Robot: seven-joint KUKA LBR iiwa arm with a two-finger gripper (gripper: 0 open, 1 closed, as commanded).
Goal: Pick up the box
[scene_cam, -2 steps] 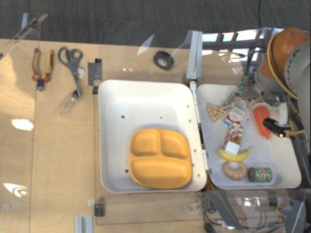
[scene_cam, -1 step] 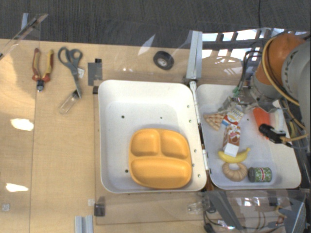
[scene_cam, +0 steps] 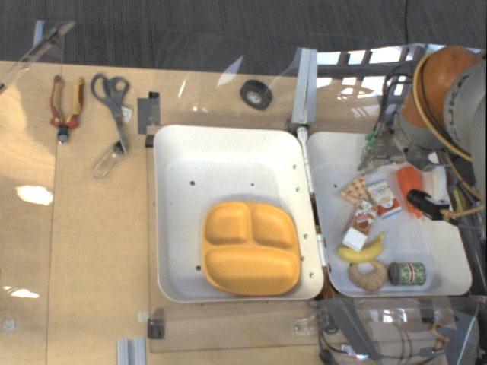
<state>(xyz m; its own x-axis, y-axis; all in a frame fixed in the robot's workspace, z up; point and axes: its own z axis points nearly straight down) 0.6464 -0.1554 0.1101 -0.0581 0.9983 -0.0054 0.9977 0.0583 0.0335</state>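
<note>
The box (scene_cam: 383, 196) is a small white carton with blue and red print, lying flat in the right bin (scene_cam: 327, 166) near its middle. My gripper (scene_cam: 378, 155) hangs over the bin's back part, just above and behind the box, with a small gap between them. The grey arm with its orange band (scene_cam: 441, 90) comes in from the upper right. Nothing shows in the gripper's grasp.
Around the box lie a waffle-like cracker (scene_cam: 352, 191), a small bottle (scene_cam: 361, 226), a banana (scene_cam: 361, 251), a bagel (scene_cam: 369, 276), a green can (scene_cam: 407, 273) and an orange item (scene_cam: 411, 181). The left bin (scene_cam: 175, 173) holds a yellow divided tray (scene_cam: 251, 248). Pliers (scene_cam: 65, 105), scissors (scene_cam: 114, 105) and tape (scene_cam: 256, 93) lie on the bench.
</note>
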